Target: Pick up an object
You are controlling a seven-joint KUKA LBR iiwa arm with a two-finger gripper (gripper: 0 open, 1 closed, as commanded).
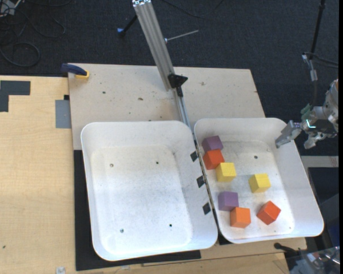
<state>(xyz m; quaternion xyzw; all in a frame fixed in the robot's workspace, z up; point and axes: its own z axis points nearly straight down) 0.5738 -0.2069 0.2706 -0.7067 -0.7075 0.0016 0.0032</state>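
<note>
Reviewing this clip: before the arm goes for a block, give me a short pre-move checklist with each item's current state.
1. Blocks available in right bin: ok, seven cubes lie there.
2. End effector carrying nothing: ok, nothing seen between its fingers.
3. End effector over a target: not ok, it sits at the bin's upper right rim, away from every cube.
4. Isolated target exists: ok, yellow cube stands apart from its neighbours.
5. Crowded picks to avoid: not ok, purple cube touches orange cube by the left wall.
</note>
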